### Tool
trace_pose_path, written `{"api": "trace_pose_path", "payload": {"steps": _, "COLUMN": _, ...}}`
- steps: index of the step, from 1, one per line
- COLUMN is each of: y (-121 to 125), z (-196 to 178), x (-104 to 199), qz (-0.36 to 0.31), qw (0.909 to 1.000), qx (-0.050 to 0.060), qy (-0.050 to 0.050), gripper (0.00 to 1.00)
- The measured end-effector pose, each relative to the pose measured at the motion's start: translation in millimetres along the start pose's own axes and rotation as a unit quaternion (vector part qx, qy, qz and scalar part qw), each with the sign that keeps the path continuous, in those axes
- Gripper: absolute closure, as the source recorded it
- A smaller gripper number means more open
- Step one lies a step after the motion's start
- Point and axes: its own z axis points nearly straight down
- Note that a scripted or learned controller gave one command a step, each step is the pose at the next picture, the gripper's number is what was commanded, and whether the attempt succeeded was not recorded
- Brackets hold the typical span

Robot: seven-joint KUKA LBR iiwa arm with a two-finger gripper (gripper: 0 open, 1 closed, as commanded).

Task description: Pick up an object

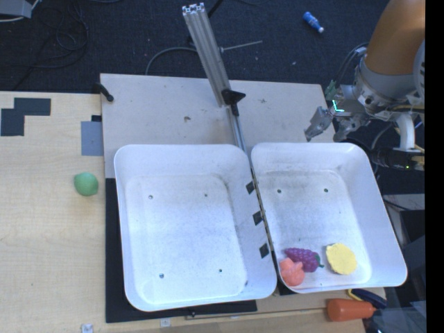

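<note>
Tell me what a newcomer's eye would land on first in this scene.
First, the small bright cluster in the near corner of the right bin: a purple grape bunch, an orange-pink piece touching it, and a yellow piece just to their right. Next, the arm's orange band at top right, with the gripper hanging over that bin's far edge. A lone green ball sits on the wooden surface left of the bins.
</note>
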Motion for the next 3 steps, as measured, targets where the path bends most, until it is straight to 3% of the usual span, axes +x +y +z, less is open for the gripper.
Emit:
{"api": "trace_pose_path", "payload": {"steps": 1, "y": 0, "z": 0, "x": 0, "qz": 0.000, "qw": 1.0000, "qx": 0.000, "qy": 0.000, "gripper": 0.00}}
{"api": "trace_pose_path", "payload": {"steps": 3, "y": -1, "z": 87, "x": -4, "qz": 0.000, "qw": 1.0000, "qx": 0.002, "qy": 0.000, "gripper": 0.00}}
